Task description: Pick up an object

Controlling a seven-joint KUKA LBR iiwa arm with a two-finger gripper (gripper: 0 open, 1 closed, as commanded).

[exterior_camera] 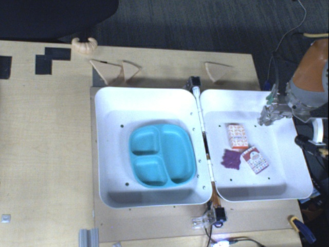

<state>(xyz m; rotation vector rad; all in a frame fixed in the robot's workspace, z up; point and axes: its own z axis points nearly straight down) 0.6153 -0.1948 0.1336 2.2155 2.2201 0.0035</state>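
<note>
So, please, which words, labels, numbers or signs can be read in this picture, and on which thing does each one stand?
No text can be read.
Upper small packet in the right bin: red and white print, too blurred to read.
Lower small packet: red and white print, too blurred to read.
Purple object, blue divided tray: no print seen.

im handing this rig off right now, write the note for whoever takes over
Tool: over the upper right part of the right bin, with nothing visibly held. I cannot tell how its fingers stand.
Things to pick, all in the right bin: a small patterned box, a purple object below it, and a red and white packet beside the purple one.
Left bin: holds a blue divided tray.
Done: no pick yet; all three things lie on the bin floor.
Left: choose one, probably the patterned box nearest the tool, descend, grip and lift.
</note>
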